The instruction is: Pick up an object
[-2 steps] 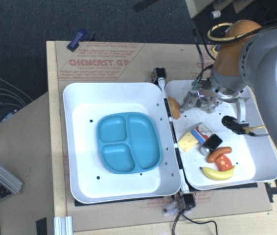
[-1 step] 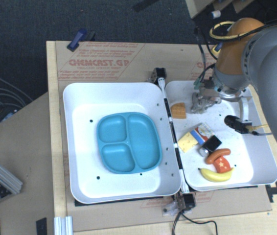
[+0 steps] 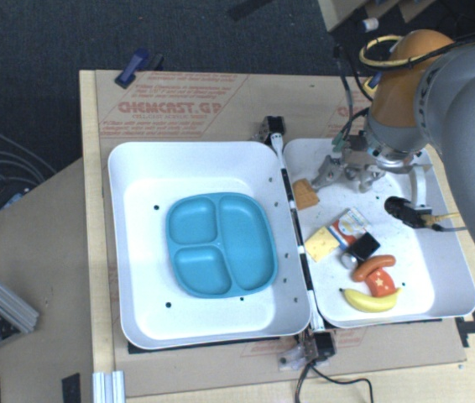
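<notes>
The grey arm point(image 3: 469, 133), with its orange band point(image 3: 399, 91), reaches in from the right over the far part of the right bin point(image 3: 441, 263); its end effector point(image 3: 351, 170) hangs low above the white floor at that bin's far left corner; whether it is released or clenched cannot be told from this angle, and nothing is seen held in it.

The things that could be picked up all lie in the right bin; a brown piece point(image 3: 305, 194) rests near the end effector, close to the wall shared with the left bin point(image 3: 122, 225); nearer the camera, a yellow wedge point(image 3: 321, 244) lies by the same wall; just beside it sit a small printed packet point(image 3: 352, 223) and a black block point(image 3: 364, 247), the block touching or nearly touching the packet; a red sausage point(image 3: 375, 265) lies just past the block, with a round red fruit point(image 3: 382, 285) against it; a banana point(image 3: 370, 300) lies at the near side, touching the red fruit.

The left bin holds a blue divided plate point(image 3: 221, 243), lying flat near its middle; both bins stand side by side on the surface point(image 3: 179, 103), a pale board with red lettering; a small blue thing point(image 3: 132, 70) lies at the board's far left corner.
</notes>
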Motion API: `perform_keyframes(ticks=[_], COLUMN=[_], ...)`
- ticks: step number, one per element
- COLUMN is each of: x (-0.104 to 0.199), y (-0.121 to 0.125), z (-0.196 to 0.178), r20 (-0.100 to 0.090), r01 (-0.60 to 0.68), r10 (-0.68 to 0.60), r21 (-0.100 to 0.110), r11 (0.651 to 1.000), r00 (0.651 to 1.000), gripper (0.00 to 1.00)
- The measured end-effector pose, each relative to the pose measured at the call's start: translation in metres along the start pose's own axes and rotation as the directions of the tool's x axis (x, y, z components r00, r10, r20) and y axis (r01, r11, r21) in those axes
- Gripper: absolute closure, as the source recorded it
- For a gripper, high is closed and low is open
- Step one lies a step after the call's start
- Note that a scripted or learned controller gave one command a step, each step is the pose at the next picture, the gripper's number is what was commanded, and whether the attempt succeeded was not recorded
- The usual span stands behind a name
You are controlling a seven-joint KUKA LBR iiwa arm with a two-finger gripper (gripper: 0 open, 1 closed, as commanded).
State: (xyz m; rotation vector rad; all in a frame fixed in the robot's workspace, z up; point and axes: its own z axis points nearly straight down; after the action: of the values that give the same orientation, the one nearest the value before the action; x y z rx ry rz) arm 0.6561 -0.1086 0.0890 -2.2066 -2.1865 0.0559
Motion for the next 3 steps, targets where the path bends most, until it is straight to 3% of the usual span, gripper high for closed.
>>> perform_keyframes(ticks=[1, 2, 3], x=[0.000, 0.000, 0.007], y=[0.000, -0.001, 0.002], z=[-0.010, -0.010, 0.005], r20=[0.000, 0.001, 0.003], r01=[0.000, 0.000, -0.005], r10=[0.000, 0.000, 0.005], r21=[0.001, 0.001, -0.008], r11=[1.000, 1.000, 1.000], r00=[1.000, 1.000, 1.000], gripper=[1.00, 0.00, 0.00])
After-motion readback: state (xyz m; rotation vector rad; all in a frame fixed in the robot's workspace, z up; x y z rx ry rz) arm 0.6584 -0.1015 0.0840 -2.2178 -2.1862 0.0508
